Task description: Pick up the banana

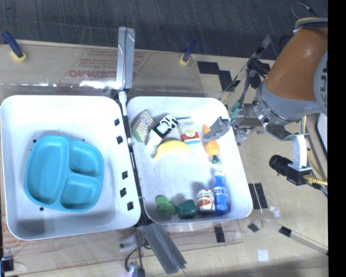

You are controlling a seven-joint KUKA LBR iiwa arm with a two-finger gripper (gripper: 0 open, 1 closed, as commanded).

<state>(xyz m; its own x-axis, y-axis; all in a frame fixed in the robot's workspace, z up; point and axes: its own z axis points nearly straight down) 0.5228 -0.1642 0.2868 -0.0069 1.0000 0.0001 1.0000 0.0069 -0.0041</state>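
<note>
Banana point(172, 148) in right bin point(237, 172); tray point(63, 172) in left bin point(11, 154).

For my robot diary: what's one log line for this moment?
banana: in right bin, not held | end effector: above bin's right side | stage: approach

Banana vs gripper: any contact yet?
Apart. The camera view shows bare white bin floor between the banana and the gripper, which hangs over the right bin near its right wall.

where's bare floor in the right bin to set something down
Bare floor in the right bin lies mid-bin: below the banana, above the green items and soup can, left of the blue bottle. The top is crowded: packets and a small carton, carrot, with the end effector there.
</note>
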